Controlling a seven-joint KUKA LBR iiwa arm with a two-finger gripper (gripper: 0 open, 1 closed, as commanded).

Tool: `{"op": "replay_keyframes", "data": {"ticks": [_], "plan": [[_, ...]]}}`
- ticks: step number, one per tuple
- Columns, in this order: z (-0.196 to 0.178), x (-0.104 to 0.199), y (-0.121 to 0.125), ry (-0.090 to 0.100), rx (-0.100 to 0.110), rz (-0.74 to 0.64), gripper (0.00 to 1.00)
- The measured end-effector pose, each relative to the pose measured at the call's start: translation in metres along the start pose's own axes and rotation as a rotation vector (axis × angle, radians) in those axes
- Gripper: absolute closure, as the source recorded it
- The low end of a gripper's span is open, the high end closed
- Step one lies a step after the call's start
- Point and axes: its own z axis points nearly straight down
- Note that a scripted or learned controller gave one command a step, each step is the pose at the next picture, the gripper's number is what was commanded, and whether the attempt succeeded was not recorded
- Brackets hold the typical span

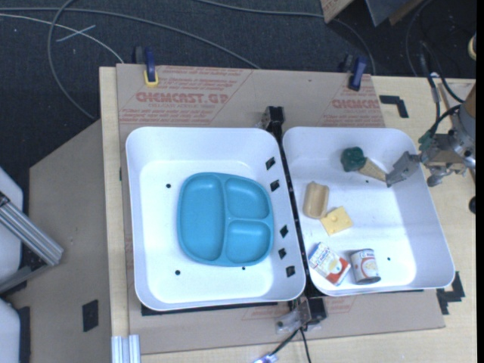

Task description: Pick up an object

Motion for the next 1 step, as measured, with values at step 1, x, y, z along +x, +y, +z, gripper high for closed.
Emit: {"op": "replay_keyframes", "data": {"ticks": [1], "plan": [[-0.0075,0.0007,0.0030,-0.003,-0.014,-0.004,0.00]]}}
